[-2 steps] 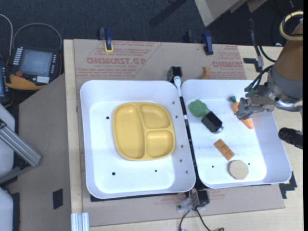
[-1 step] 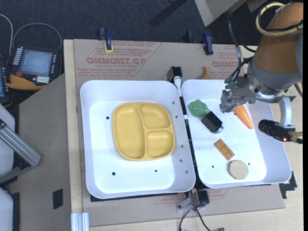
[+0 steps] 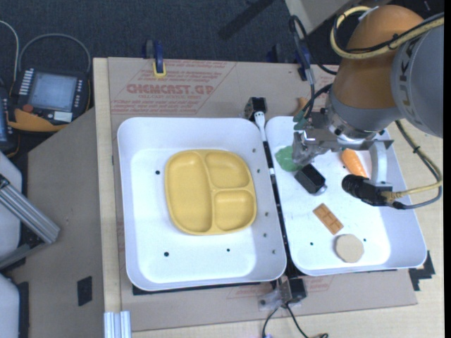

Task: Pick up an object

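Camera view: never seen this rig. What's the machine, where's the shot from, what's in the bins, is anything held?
The picture is taken by one fixed camera above the bench, looking down at a slant. The machine is a grey robot arm with an orange band, reaching in from the right; its two-finger gripper hangs over the right shallow white bin. The left shallow white bin holds a yellow plastic plate with three compartments. In the right bin lie a green soft item, a small black block, an orange carrot-like piece, a brown rectangular cracker and a round tan disc. Nothing can be seen between the fingers.
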`<move>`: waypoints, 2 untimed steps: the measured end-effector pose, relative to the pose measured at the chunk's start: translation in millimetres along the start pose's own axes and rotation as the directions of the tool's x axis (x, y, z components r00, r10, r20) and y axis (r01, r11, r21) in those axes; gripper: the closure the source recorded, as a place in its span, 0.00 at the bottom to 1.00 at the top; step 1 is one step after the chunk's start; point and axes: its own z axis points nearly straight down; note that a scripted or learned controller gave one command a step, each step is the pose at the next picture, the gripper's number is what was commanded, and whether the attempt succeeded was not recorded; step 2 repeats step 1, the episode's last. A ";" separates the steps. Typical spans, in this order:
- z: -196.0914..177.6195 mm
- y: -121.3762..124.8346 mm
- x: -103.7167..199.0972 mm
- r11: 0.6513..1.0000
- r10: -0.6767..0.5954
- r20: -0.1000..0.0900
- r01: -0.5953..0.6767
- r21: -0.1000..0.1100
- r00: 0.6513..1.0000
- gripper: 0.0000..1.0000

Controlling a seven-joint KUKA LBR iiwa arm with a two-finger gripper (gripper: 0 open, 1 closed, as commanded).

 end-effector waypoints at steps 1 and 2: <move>-4.5 12.1 57.6 1.000 -0.003 -0.001 0.003 -0.006 1.000 1.00; -4.5 12.1 57.6 1.000 -0.003 -0.001 0.003 -0.006 1.000 1.00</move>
